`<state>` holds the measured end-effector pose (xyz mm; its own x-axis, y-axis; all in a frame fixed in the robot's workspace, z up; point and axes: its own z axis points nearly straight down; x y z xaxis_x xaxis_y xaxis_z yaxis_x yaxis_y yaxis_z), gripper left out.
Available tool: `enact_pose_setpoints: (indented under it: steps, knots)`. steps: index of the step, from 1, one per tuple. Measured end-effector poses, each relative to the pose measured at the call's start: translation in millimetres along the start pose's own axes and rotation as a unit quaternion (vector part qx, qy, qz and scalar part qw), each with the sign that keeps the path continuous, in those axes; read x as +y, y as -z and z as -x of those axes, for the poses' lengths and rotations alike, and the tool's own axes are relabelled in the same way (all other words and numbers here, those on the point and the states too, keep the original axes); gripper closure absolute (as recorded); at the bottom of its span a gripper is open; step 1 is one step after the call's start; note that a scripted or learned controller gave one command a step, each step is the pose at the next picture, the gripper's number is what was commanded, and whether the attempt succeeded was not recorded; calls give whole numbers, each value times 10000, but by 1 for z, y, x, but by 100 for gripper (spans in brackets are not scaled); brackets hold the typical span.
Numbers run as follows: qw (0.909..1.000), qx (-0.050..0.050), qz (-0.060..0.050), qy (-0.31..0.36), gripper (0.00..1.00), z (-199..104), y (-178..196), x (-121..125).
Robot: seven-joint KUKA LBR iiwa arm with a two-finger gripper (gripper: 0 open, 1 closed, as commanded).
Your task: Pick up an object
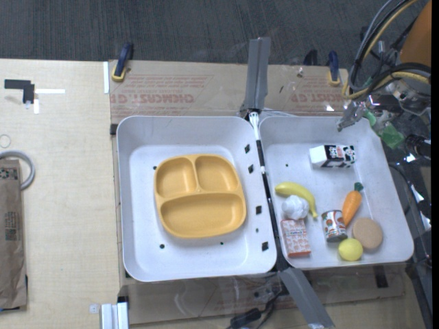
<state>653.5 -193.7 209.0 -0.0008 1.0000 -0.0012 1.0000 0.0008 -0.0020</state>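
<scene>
A KUKA arm's gripper [355,115] hovers over the far right corner of the right bin [394,184], clear of every item; whether its jaws are spread or pressed together cannot be told from here. A sound first move, by this view, is to pick the milk carton [332,155], which lies apart from the crowded near cluster of banana [297,192], carrot [351,207] and can [333,225]. The carton lies on its side, long axis running left to right, so the fingers would best close across its short width.
</scene>
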Motion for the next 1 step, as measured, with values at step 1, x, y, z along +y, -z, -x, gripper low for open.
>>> enact_pose_setpoints:
  steps: [1]
  knots:
    - [9934, 60, 53, 1142, 0, 16, -71, -47]
